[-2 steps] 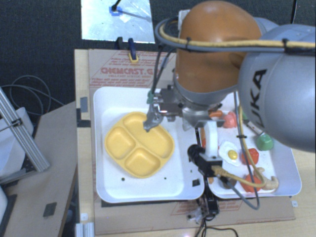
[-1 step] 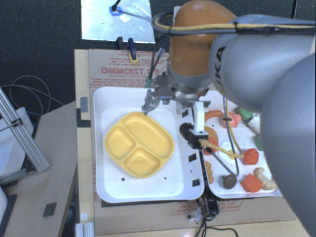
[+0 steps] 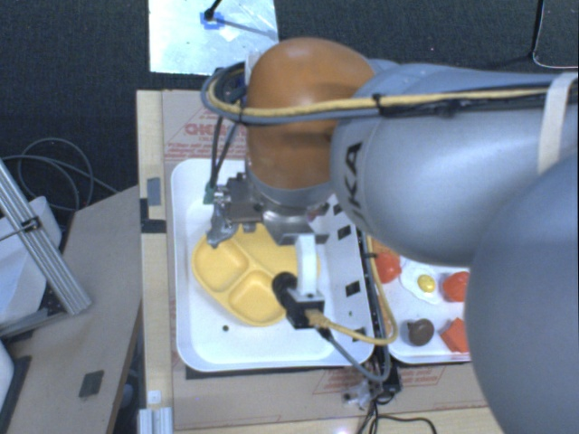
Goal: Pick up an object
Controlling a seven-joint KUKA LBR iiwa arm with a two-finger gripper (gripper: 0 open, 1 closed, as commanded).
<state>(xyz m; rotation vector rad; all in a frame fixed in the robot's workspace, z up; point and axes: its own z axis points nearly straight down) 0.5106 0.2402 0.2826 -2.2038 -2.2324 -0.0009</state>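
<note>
A silvery sheet (image 3: 213, 21) lies flat at the top of the view on dark carpet (image 3: 72, 61), with a small blue mark (image 3: 212, 18) near its middle. Below it, a brown cardboard layer (image 3: 190, 125) with red printing covers the counter (image 3: 149, 269) under the bins. Left of the counter stands a tan side surface (image 3: 81, 324) with a small dark patch (image 3: 91, 383) on it. A slanted metal rail (image 3: 41, 242) crosses its upper left edge, and thin black cables (image 3: 63, 165) loop on the carpet just above it. Another dark cable (image 3: 543, 25) curves in the top right corner.
</note>
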